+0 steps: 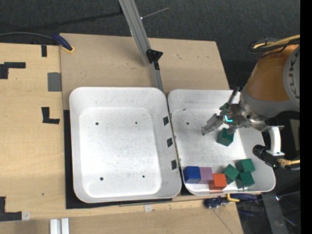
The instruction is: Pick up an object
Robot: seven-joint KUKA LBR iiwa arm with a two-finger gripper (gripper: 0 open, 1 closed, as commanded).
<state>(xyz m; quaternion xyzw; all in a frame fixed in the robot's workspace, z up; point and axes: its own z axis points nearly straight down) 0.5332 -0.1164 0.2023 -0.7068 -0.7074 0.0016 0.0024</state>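
The pincer (220, 122) is seen spread wide low over the right bin (195, 101), with a dark green block (225, 138) just beside its lower finger but not clearly between the fingers; the pickup is judged not yet made, closing and lifting being left. Small matte cubes, blue (192, 174), lilac (206, 173), orange (219, 180) and green (242, 172), are clustered along that bin's near edge; the left bin (117, 145) is a shallow, speckled white tray with rounded corners on the wooden counter (29, 145).

Plywood bench (122, 62) on dark grey floor (195, 9)

2 white bins (119, 99), 4 grn blocks (225, 138), 1 blue (192, 174), 1 purple (206, 173), 1 orange (219, 181).
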